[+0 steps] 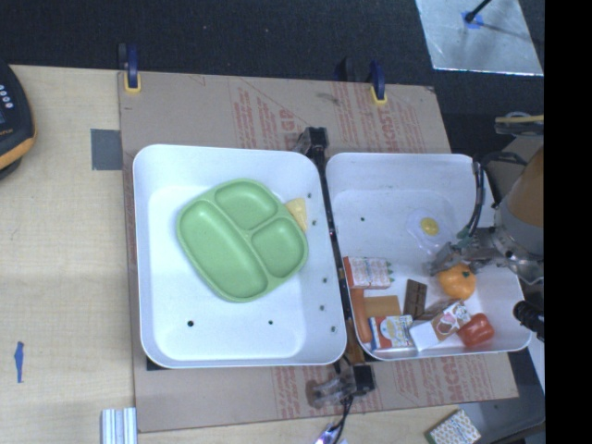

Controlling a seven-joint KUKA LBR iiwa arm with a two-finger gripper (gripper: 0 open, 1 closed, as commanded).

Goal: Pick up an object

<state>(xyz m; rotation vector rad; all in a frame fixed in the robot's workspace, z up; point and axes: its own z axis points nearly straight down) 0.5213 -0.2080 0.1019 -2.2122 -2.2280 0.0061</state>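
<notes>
The right bin (398, 176) holds a jumble of small items. An orange ball-like fruit (456, 283) lies near its right side, with a red piece (476, 331) and a white tag (449, 320) below it. A clear wrapper with a yellow spot (427, 227) lies further back. Small printed boxes (368, 272) (396, 333), a brown card (381, 305) and a dark bar (415, 298) sit along the bin's left and front. My gripper (460, 250) reaches in from the right, low over the bin, just above the orange fruit. Nothing is visibly held.
The left bin (166, 331) holds a green divided plate (242, 239) with a pale yellow piece (297, 213) at the plate's right edge. Both bins rest on clamped cardboard (231, 109). A dark device (11, 118) sits at the bench's far left.
</notes>
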